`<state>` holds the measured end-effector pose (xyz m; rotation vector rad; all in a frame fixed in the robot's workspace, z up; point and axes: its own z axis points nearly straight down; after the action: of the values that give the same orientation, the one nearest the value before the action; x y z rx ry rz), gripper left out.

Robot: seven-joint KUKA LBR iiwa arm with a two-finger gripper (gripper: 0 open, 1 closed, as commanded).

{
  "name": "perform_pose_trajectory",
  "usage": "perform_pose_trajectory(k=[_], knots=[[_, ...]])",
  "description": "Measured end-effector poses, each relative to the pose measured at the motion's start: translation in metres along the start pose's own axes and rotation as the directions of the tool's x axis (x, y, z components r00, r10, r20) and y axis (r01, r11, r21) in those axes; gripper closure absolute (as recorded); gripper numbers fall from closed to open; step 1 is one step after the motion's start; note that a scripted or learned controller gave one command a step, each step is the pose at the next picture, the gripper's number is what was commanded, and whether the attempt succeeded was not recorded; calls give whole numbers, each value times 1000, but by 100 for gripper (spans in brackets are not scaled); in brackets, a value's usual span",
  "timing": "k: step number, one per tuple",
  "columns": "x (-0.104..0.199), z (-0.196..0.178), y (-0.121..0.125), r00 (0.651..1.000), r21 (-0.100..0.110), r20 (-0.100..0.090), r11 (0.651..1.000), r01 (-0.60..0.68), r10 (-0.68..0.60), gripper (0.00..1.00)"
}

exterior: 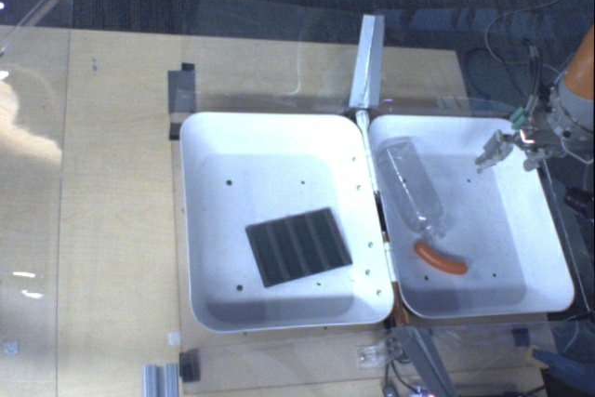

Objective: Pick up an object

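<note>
A clear plastic bottle (411,184) lies on its side in the right bin (521,293), along the bin's left wall. Just below it rests a small orange sausage-shaped object (441,259). In the left bin (214,200) a dark ribbed rectangular slab (298,245) lies flat, a little below the middle. My gripper (508,150) hangs over the upper right part of the right bin, to the right of the bottle and well apart from it. Nothing shows in its grasp.
A metal post (367,60) stands at the back between the two bins. A transparent panel (56,153) covers the wooden bench on the left. Cables (521,60) run near the arm at the upper right.
</note>
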<state>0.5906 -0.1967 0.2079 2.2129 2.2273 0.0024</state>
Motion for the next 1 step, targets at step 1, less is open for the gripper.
perform_pose_trajectory(k=[1], knots=[[49,98,-5,1000,2,-1,1000,22,-22,0]])
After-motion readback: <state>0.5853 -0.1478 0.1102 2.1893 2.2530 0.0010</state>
